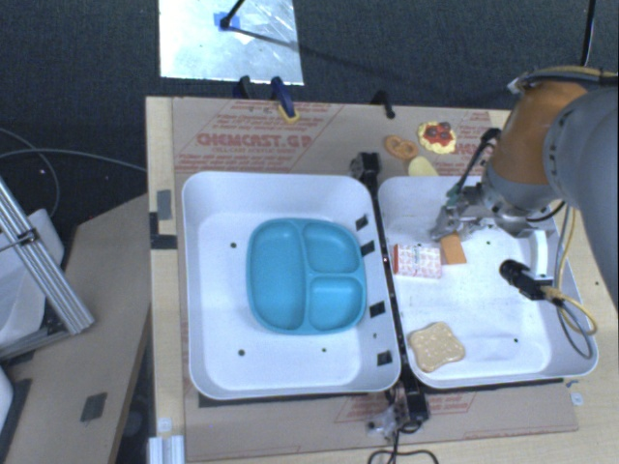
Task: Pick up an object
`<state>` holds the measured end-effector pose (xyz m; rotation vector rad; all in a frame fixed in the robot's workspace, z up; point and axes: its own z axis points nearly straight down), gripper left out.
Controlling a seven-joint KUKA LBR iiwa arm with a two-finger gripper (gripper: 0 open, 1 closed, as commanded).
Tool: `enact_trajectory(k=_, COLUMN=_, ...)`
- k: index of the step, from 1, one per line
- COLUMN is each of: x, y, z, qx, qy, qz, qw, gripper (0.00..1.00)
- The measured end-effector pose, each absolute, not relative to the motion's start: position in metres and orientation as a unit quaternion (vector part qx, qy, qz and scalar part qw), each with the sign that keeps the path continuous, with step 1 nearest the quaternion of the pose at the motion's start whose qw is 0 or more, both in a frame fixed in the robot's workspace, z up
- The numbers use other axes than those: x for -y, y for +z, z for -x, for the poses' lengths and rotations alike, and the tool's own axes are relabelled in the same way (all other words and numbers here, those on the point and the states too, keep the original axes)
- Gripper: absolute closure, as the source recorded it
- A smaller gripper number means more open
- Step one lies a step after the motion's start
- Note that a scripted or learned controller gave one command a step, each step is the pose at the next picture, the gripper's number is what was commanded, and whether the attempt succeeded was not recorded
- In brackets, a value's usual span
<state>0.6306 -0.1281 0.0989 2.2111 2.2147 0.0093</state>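
Note:
In the right bin (561,351), my gripper (448,224) is low over the bin floor near the upper middle. An orange block (453,251) lies just below it, touching or nearly touching its tip. A small red-and-white patterned packet (418,260) lies to the left of the block. A slice of toy toast (437,345) rests near the bin's front edge. I see nothing lifted off the floor.
The left bin (208,259) holds a blue divided plate (307,275). Behind the right bin, on the cardboard, lie a cookie (399,147), a small pizza piece (437,136) and a pale yellow item (422,167). A black cable end (522,279) hangs over the right bin.

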Motion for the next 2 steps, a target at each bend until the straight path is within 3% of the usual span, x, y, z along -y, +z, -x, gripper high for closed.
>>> enact_trajectory(k=1, x=0.152, y=0.088, z=-0.589, qx=-0.707, qy=0.0035, qz=-0.707, qw=0.004, gripper=1.0)
enact_trajectory(k=2, x=0.071, y=0.193, z=-0.675, qx=-0.712, qy=0.0077, qz=-0.702, qw=0.007, gripper=1.0)
